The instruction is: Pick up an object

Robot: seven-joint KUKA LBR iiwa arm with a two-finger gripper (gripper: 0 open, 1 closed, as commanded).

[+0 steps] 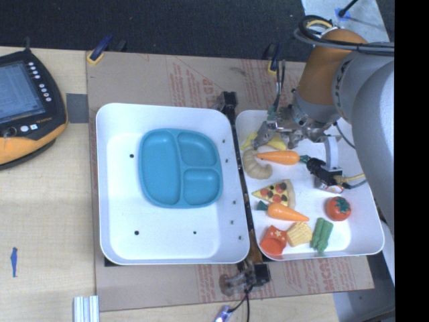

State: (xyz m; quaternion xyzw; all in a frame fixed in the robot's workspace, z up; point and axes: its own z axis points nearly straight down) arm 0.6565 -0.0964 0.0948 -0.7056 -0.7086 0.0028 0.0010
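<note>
My gripper (281, 133) hangs low over the far end of the right bin (362, 247), just above a yellow toy (260, 140) that it partly hides. Close in front of it lie an orange carrot (278, 157) and a tan croissant (256, 166). Further toward the near side of the bin are a pizza slice (276, 193), a second carrot (287, 212), a red tomato (338, 208), a red pepper piece (273, 240), a corn piece (299, 233) and green beans (322, 235). Nothing is visibly held.
The left bin (114, 180) holds a blue divided plate (179, 166). A teach pendant (27, 106) lies on the bench at the far left. The arm's grey body (372, 113) covers the right bin's far right corner.
</note>
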